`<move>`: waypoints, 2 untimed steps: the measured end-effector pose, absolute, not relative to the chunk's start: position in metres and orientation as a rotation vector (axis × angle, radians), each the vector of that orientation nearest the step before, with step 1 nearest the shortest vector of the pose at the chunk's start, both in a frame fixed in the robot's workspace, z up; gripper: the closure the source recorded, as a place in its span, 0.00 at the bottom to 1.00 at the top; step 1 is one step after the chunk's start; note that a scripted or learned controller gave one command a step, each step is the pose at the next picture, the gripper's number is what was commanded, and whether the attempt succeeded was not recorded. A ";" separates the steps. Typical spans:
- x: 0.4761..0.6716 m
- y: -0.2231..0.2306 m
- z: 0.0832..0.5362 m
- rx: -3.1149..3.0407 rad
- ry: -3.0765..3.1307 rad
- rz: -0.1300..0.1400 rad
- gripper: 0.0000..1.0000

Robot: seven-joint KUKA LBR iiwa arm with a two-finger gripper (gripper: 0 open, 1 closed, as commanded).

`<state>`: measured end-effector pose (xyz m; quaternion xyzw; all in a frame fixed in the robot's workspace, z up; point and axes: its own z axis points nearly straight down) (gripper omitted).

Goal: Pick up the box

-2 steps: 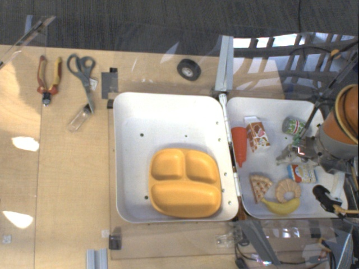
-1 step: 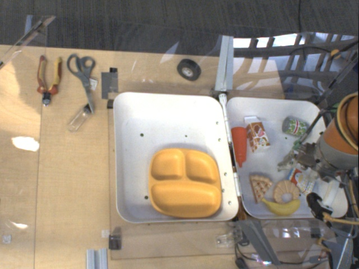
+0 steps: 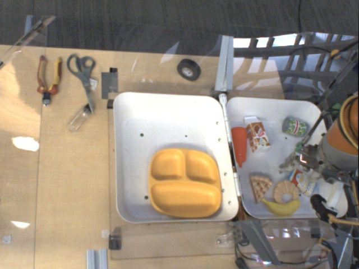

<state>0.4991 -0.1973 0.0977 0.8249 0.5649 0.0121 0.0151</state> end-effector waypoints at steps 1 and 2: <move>0.498 -0.199 0.097 2.516 1.834 0.031 0.00; 0.498 -0.199 0.097 2.542 1.796 0.034 0.00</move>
